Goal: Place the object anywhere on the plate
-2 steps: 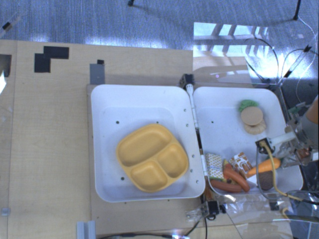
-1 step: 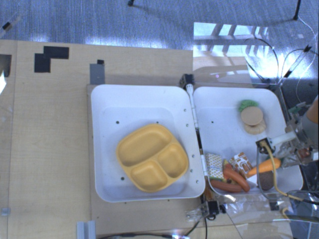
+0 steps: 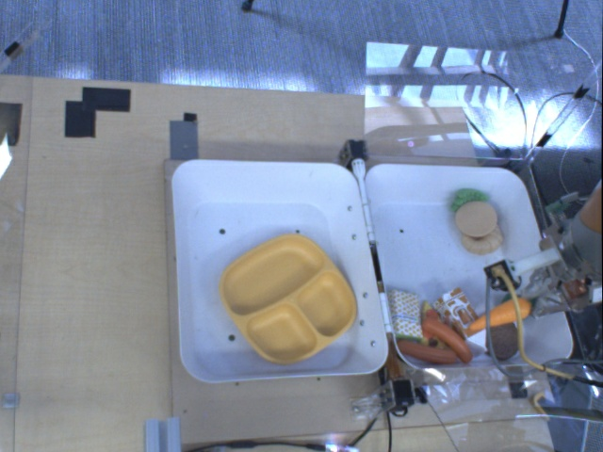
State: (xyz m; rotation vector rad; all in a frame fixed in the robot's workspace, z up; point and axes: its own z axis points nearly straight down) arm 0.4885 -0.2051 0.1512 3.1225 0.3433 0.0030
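Yellow plate (image 3: 287, 298) in left bin (image 3: 203, 252).

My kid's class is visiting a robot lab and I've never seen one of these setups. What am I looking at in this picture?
One camera sits above a wooden bench and looks down at a slant. On the bench are two shallow white bins side by side.

The left bin holds a yellow plate with three compartments, nothing on it yet.

The right bin holds toy food: a burger with a green bit above it, an orange carrot, red sausages and small packets.

The machine is a robot arm coming in from the right edge, with its gripper close to the carrot. Whether it grips anything is too unclear to tell.

Its job is to move an item onto the plate.
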